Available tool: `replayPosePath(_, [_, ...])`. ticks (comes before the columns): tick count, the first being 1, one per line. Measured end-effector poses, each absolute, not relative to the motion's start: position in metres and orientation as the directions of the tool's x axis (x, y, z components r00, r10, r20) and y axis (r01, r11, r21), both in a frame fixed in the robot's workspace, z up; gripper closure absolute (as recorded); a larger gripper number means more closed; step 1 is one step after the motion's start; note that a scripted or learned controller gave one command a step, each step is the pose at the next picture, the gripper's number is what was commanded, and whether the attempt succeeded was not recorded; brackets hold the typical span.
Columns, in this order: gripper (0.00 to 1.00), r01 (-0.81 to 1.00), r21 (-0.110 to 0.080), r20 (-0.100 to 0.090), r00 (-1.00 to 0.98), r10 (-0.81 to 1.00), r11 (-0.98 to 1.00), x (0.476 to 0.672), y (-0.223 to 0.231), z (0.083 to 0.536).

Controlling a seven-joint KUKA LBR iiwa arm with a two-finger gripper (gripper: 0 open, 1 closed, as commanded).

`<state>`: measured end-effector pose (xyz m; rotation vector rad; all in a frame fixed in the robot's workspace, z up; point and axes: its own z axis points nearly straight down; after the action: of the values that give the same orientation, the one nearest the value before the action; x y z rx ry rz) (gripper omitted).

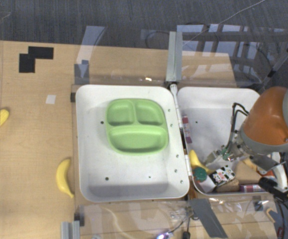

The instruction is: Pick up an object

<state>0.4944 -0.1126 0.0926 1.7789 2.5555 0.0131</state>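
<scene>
Two white bins sit side by side on the bench, the left bin (86,148) holding a green plate (136,125) with three parts. The big grey and orange arm (273,121) reaches low into the right bin (208,108), and its gripper (223,156) is down by a small pile of things (218,176) in the near corner. I cannot tell how its jaws stand, and two little yellow bananas (64,177) lie on the bench to the left.
</scene>
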Motion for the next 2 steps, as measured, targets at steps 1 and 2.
replayPosePath(1, [0.00,0.989,0.014,0.000,0.145,0.989,-0.145,0.586,-0.135,0.089])
replayPosePath(2, [0.00,0.999,0.011,-0.003,0.033,0.999,-0.033,0.620,-0.161,0.089])
